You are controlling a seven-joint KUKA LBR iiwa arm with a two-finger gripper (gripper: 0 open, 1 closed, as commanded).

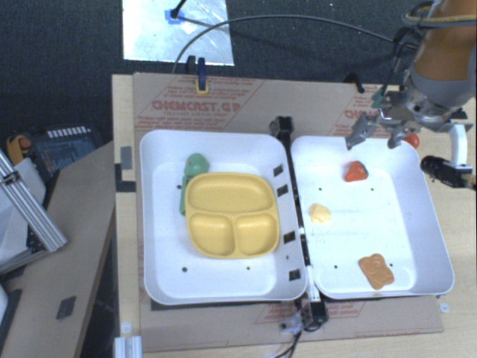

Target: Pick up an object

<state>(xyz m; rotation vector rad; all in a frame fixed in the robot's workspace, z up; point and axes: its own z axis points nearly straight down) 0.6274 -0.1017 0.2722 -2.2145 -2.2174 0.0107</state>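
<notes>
The right bin (417, 200) holds three small items: a red-orange lump (355, 171) near its back, a pale yellow piece (320, 213) near the left wall, and a tan-orange piece (376, 270) near the front. My gripper (375, 136) hangs over the bin's back edge, just above and behind the red-orange lump. Its two dark fingers (357, 133) are spread apart with nothing between them. The grey arm with its orange band (447, 21) comes in from the upper right.
The left bin (160, 200) holds a yellow divided tray (229, 213) with a green item (195, 168) partly under its back-left corner. A black divider with clips (291, 200) runs between the bins. A black cable arcs over the back of the bench.
</notes>
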